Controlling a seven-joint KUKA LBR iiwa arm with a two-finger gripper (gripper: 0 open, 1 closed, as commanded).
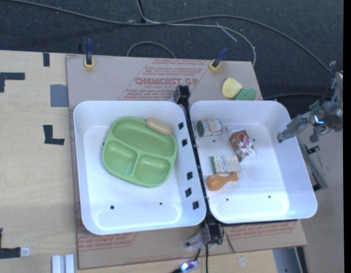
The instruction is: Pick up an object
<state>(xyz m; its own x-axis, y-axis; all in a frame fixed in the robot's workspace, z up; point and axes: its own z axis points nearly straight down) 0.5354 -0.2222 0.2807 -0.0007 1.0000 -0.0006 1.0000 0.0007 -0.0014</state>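
grey metal gripper, pale blocky wrist parts, thin dark cables, small blue-white glint

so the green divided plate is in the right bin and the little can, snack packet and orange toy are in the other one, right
Not quite: the camera view shows the green divided plate in the left bin. The can, snack packet and orange toy are in the other, the right bin.

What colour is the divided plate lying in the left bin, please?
Light green, seen clearly in the camera view: the divided plate.
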